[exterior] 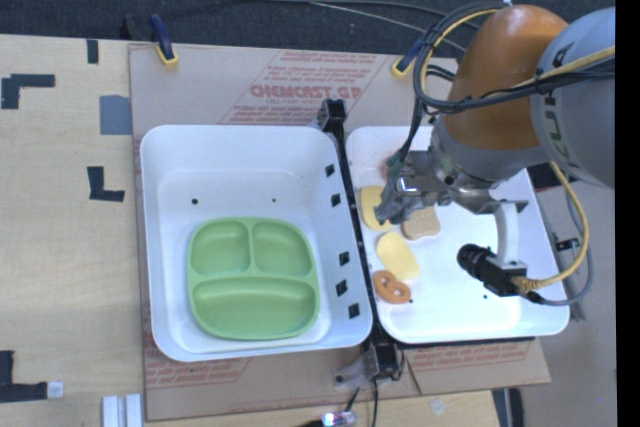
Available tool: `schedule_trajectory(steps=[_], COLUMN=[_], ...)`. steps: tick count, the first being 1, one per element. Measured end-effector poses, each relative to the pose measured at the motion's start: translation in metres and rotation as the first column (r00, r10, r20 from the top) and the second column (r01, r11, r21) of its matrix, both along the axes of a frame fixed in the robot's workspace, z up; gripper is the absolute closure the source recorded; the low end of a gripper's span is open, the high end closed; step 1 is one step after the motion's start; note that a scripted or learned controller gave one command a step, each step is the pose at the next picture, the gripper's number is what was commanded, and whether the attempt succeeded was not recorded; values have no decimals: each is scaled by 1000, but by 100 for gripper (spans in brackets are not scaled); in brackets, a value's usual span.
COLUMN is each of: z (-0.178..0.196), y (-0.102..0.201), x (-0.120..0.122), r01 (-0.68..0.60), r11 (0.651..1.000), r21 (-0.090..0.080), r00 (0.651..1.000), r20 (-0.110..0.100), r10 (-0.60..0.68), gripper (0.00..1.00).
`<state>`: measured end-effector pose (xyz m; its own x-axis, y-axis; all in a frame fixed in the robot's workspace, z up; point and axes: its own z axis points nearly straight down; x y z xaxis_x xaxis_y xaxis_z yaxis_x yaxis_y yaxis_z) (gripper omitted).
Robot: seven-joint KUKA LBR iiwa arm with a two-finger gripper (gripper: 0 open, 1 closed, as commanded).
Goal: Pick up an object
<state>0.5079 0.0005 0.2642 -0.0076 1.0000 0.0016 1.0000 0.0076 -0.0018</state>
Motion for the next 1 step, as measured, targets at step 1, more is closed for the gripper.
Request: schedule_trajectory(steps=[1], z=[-20], y=[54], x=[-5], r01=[2], r11=[1000], r21=[-1], r00=[1000], r20=[-2], r10=[-2], gripper=[100])
